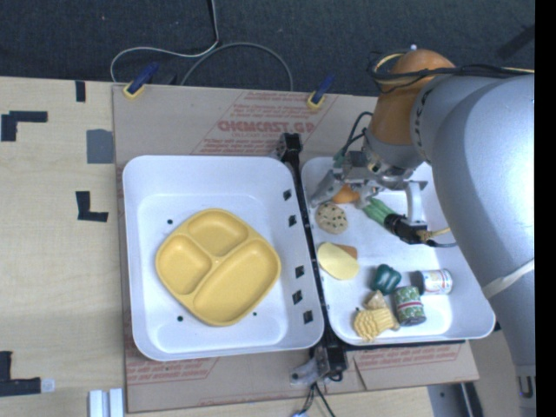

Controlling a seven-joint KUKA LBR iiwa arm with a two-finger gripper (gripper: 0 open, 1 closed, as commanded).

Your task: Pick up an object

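My end effector sits low at the far end of the right bin, just beyond the cookie. Whether it is open or closed, I cannot tell. To do this step well, centre on one item, likely the cookie, and descend vertically. My wrist hides the orange item beside the cookie.

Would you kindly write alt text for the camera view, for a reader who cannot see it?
A grey robot arm reaches from the right over the right bin, its gripper low near a cookie at the bin's far end. That bin also holds small toy foods, including a corn cob and a can. The left bin holds a yellow divided plate.
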